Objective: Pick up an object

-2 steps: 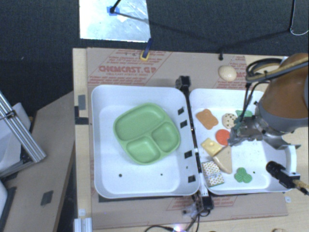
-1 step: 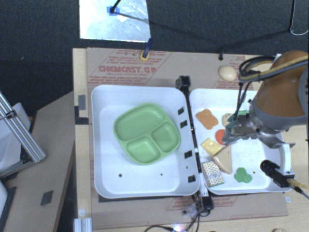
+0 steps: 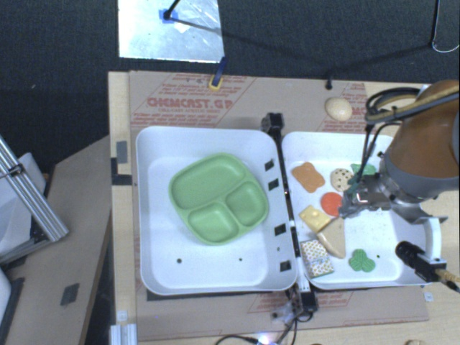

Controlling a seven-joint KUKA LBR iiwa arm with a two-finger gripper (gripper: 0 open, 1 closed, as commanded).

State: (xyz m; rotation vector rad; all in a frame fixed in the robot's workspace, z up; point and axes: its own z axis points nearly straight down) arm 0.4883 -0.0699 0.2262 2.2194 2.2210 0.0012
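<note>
A checkered square cracker-like piece point(image 3: 317, 258) lies nearest the camera in the right shallow white bin point(image 3: 374, 279), below and to the left of the robot's two-finger pincer point(image 3: 353, 200), with a dark green clover-shaped toy point(image 3: 361, 262) just below the pincer and slightly to its right. A pale tan wedge point(image 3: 333, 238) and a yellow cheese-like block point(image 3: 314, 216) sit to the pincer's lower left, the wedge touching the block. A round red-orange disc point(image 3: 330, 203) rests just left of the pincer, close against it. Whether the pincer is apart or together cannot be told; nothing is seen between its tips. Above and to its left lie an orange bread-shaped slab point(image 3: 308, 177) and a speckled round cookie point(image 3: 341, 177). Far to the left, a light green three-compartment plastic plate point(image 3: 218, 198) occupies the left shallow white bin point(image 3: 154, 192). A beige egg-shaped object point(image 3: 338, 108) sits on the bench beyond the pincer.
</note>
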